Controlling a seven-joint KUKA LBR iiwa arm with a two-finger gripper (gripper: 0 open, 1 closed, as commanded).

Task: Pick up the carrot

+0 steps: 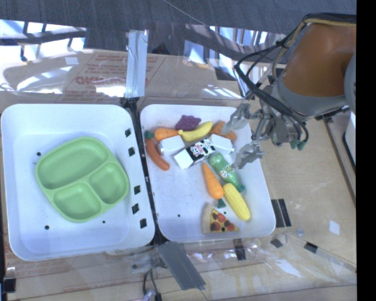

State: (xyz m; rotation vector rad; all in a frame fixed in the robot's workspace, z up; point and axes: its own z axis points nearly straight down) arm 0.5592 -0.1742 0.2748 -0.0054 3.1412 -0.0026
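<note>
Two shallow white bins side by side on desk: left bin (12,168) with green three-compartment plate (81,179); right bin (175,221) with toy food. Carrot (212,180) near centre of right bin, lying at a slant, tip toward upper left, just beside green bottle (224,170) and touching corn cob (236,201). Pizza slice (219,221) at near rim. Banana (197,131), purple grapes (188,121), sausage (156,155) and black-and-white carton (200,149) toward far side. Gripper (244,133) over right edge of right bin, fingers (249,153) spread wide, nothing between them, apart from carrot.
</note>
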